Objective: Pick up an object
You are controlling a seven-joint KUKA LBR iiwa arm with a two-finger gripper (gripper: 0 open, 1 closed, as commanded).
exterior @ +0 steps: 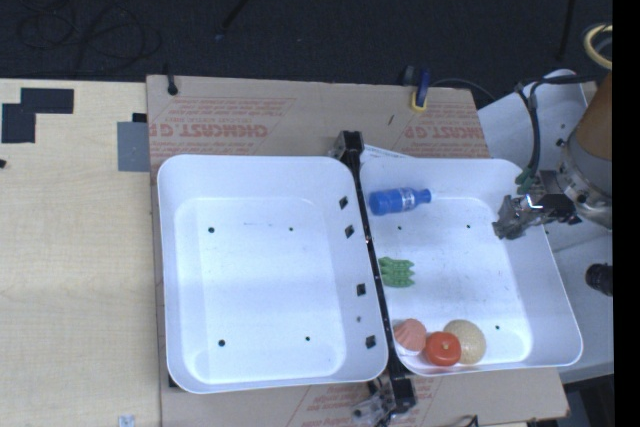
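Currently the tool (515,218), finger state indeterminate, sits at the right bin's (545,260) three o'clock rim; centre it above the blue bottle (398,201) at eleven o'clock before descending.

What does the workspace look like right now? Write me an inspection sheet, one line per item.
Surface: two shallow white bins side by side on a cardboard sheet over a pale wooden bench; left bin, right bin.
Job's things: all in the right bin: blue bottle lying near the far wall, green toy by the divider, red ball at the near wall between a pink piece and a beige ball.
Clutter: yellow and blue clamp on the cardboard's far edge.
Grippers: pincer over the right bin's right rim, nothing seen in it.
Cables: black cable looping above the wrist; wires on the dark floor.
Surroundings: dark floor beyond the bench.
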